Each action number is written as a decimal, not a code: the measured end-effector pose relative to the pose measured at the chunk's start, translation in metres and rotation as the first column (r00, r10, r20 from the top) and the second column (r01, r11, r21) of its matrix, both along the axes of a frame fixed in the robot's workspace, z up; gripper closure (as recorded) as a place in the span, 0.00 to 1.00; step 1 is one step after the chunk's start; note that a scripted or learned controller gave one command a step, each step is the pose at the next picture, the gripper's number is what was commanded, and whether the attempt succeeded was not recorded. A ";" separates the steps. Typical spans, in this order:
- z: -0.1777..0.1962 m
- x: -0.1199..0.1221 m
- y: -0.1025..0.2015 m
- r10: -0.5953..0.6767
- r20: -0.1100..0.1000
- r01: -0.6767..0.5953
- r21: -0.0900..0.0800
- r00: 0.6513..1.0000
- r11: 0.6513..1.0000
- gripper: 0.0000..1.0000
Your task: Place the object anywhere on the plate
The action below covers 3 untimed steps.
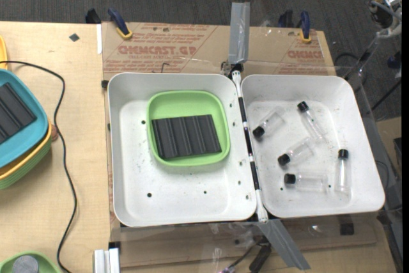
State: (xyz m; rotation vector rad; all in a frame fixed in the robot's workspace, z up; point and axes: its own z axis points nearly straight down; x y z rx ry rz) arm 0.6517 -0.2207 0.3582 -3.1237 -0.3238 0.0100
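A green square plate [187, 105] sits in the left white bin [128, 156], toward its back. A dark ribbed rectangular pad [186, 136] lies on the plate. In the right white bin [358, 137] lie several clear plastic vials with black caps: one near the bin's left side [267, 123], one at the back [310, 121], one in the middle [295, 153], one at the front [305, 181] and one at the right [343, 171].
A cardboard sheet [211, 48] with blue clamps lies behind the bins. At the left of the wooden bench stand stacked teal and yellow trays [19, 131], with a black cable [64, 156] running past them. Grey tape strips [239, 35] sit at the bins' joint.
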 end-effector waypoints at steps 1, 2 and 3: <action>-0.013 -0.006 -0.001 -0.007 0.001 0.007 0.000 1.000 1.000 0.00; 0.002 -0.004 -0.001 -0.003 0.003 0.003 0.000 1.000 1.000 0.00; 0.019 -0.001 0.000 -0.001 0.003 0.001 0.001 1.000 1.000 0.00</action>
